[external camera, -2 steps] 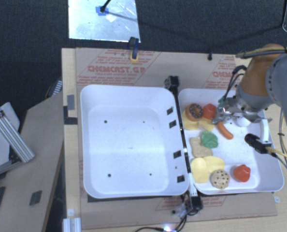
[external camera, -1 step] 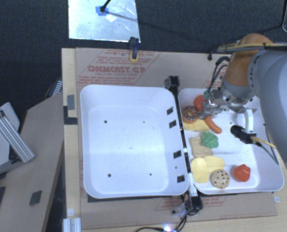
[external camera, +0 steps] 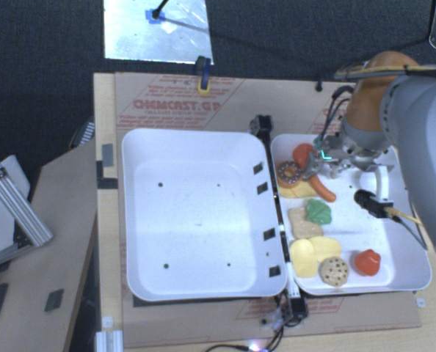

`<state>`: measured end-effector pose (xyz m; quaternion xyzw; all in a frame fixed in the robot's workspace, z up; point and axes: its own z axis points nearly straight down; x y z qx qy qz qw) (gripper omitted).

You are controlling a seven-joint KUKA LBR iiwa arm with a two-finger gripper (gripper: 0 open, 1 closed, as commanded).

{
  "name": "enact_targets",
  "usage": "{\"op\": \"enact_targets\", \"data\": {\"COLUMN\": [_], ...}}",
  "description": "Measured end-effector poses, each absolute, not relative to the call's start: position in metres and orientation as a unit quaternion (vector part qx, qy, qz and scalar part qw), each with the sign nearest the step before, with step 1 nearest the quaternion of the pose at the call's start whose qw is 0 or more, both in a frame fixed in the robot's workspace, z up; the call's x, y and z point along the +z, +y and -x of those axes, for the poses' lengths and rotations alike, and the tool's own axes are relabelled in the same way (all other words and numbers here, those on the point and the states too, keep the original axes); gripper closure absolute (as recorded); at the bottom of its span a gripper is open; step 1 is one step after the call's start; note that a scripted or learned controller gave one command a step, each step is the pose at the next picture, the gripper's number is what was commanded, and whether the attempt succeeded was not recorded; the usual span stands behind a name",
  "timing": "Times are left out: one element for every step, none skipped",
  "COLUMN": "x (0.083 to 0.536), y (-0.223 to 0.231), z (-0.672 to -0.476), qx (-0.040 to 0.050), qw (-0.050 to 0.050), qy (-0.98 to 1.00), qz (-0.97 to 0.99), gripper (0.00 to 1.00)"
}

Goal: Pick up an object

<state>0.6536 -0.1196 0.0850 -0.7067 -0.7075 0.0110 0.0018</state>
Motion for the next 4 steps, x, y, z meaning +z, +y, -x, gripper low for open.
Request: {"op": "enact_targets", "data": {"x": [0.094, 0.196, 0.176, 0.185], "y": [-0.116, -0.125, -0.128, -0.044], "z": [-0.654, -0.611, -0.662, -0.67], "qx": [0.0086, -0.0028, -0.0012, -0.0024], "qw": [0.006, -0.004, -0.002, -0.001], "qy": [-0.708, -0.707, -0.709, -0.711], "qz": [0.706, 0.707, 0.705, 0.703], "gripper": [1.0, 1.0, 1.0, 1.0]}}
